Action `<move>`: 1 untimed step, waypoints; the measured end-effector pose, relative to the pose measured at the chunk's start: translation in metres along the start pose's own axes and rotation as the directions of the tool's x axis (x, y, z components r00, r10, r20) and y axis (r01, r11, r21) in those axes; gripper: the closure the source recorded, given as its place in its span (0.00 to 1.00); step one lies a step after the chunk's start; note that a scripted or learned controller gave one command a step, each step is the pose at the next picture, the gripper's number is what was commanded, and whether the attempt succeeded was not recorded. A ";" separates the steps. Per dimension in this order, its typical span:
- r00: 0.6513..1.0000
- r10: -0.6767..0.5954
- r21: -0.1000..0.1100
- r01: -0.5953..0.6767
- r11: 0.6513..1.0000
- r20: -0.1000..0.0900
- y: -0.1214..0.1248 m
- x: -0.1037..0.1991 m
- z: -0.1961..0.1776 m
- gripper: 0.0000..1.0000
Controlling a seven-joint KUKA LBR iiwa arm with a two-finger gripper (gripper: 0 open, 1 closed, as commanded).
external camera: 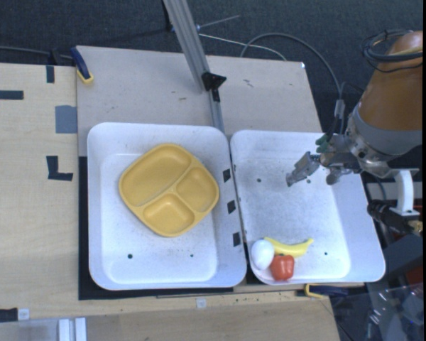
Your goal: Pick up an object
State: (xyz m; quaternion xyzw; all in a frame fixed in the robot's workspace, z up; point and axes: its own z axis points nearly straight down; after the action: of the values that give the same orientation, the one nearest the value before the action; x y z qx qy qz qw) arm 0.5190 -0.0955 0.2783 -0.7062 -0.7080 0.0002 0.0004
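Now: gripper hovers over right bin, jaws narrow, holding nothing. Banana, white ball, red pepper clustered at 6 o'clock rim. Advice: travel toward 7, widen jaws, descend on banana.

The arm consists of a rounded grey housing with a glossy orange band above the wrist. Dark cables loop over the upper segment. The gripper is a compact assembly of grey and black metal parts with slender grey fingers.
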 end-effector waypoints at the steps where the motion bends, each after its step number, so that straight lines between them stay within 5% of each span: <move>1: 1.000 0.000 0.000 0.000 1.000 0.000 0.000 0.000 0.000 0.00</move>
State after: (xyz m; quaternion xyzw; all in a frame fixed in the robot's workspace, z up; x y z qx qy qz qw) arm 0.5190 -0.0956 0.2783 -0.7062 -0.7080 0.0003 0.0005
